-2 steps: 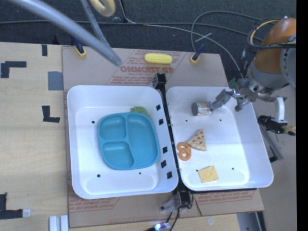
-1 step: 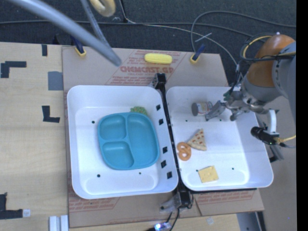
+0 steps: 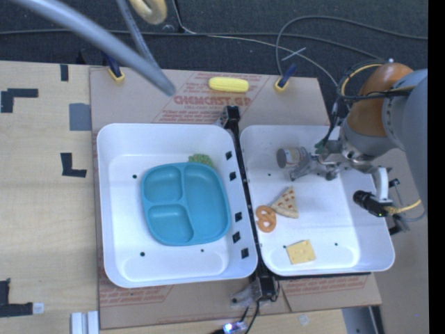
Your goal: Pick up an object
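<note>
In the right bin (image 3: 361, 256) lie a pizza-slice toy (image 3: 285, 204), an orange pretzel (image 3: 265, 218) and a yellow square cracker (image 3: 300, 252). My gripper (image 3: 290, 158) reaches in from the right and sits low over the bin's back part, a little above and behind the pizza slice. I see nothing held in it. The grey arm with its orange band (image 3: 372, 110) stands over the bin's right rim.
The left bin (image 3: 118, 242) holds a blue divided plate (image 3: 186, 204) with a small green item (image 3: 200, 159) at its far edge. A yellow banana-shaped piece (image 3: 228, 84) lies on the cardboard behind the bins. A black divider (image 3: 240, 186) separates the bins. Cables run behind the right bin.
</note>
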